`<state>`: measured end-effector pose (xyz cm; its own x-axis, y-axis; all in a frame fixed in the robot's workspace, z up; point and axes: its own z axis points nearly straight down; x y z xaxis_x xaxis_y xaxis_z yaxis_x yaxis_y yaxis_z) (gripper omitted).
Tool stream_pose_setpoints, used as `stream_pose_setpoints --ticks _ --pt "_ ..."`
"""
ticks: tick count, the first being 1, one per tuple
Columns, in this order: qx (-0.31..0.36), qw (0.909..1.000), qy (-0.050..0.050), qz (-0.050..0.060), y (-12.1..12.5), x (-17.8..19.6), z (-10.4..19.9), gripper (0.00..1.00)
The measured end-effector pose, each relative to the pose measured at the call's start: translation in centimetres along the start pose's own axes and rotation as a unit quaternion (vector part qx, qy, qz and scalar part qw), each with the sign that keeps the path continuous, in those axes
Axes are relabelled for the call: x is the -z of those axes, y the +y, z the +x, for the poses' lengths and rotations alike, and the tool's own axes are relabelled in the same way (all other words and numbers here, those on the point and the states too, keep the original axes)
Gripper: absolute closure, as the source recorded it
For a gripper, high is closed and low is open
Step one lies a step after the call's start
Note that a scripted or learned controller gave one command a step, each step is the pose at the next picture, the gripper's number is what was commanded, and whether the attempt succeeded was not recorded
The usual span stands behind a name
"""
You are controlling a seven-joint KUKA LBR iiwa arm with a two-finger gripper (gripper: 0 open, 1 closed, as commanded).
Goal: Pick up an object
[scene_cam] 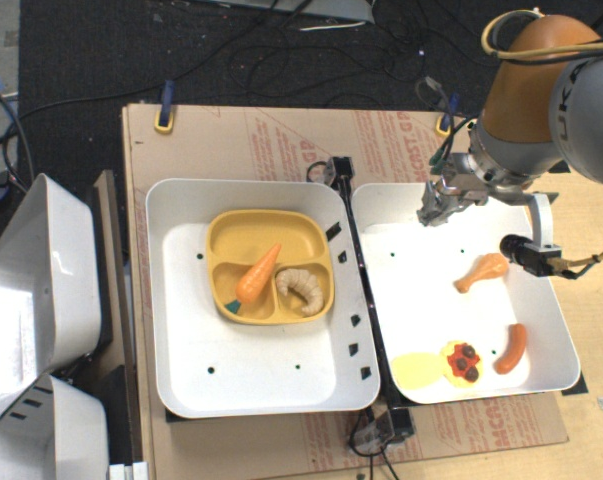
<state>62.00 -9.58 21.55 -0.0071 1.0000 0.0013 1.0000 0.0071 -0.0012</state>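
My end effector [443,208] hung over the right bin [556,313], jaw state unclear; the toy drumstick [481,272] looked light, rigid, probably best pinched mid-shaft.

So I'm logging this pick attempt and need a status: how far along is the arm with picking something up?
Nothing looks picked yet. The gripper sits at the far edge of the right bin, with nothing visibly between its fingers. The chicken drumstick, sausage and yellow piece with berries all lie loose in that bin; the carrot and shrimp rest on the yellow plate. Choosing, grasping and lifting remain.
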Motion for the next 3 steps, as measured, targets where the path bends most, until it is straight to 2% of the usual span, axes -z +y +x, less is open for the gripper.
stream_pose_setpoints --ticks 3 --pt "0.000 1.0000 0.000 -0.002 2.2 1.1 14.9 1.00"
